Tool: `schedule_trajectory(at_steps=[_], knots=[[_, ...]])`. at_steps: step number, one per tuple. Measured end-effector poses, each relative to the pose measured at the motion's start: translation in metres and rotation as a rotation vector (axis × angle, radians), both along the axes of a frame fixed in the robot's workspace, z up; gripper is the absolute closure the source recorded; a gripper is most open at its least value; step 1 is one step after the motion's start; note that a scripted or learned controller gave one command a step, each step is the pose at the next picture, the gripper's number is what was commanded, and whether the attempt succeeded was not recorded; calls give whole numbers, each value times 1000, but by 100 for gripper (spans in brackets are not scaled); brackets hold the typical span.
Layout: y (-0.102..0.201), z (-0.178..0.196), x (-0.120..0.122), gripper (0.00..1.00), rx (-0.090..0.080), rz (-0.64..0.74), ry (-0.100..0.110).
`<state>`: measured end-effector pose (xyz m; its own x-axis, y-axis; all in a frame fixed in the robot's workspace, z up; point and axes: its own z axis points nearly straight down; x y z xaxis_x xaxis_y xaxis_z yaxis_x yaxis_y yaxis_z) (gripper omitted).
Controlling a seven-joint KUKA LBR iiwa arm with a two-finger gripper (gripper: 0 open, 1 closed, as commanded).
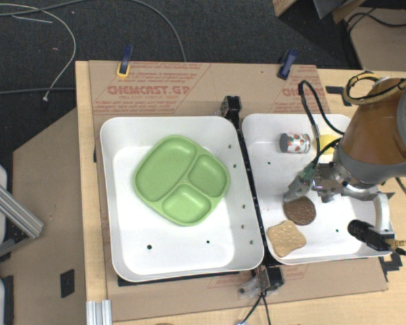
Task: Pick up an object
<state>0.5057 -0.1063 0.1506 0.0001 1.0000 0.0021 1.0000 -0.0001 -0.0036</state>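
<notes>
The right bin (pixel 338 239) holds a brown round cookie (pixel 301 212), a tan slice of toast (pixel 285 238) at its front left, a small white and red can (pixel 294 142) lying on its side near the back, and a yellow item (pixel 329 142) partly hidden behind the arm. My gripper (pixel 307 185) hangs low over the middle of this bin, just above the back edge of the brown cookie. Nothing is visibly held in it. The grey and orange arm (pixel 375 137) covers the bin's right part.
The left bin (pixel 122 202) carries a green divided plate (pixel 181 179). A black clamp (pixel 231 105) sits between the bins at the back. Blue clips (pixel 126 61) hold the cardboard base at the far edge. Black cables (pixel 311 114) trail from the arm over the right bin's back.
</notes>
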Motion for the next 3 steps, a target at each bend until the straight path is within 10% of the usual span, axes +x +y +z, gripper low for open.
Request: schedule_trajectory(at_steps=[2,3], knots=[[-9,-64,-5,0,-2,-1,-5],[-10,-51,-3,100,-3,-2,-10]])
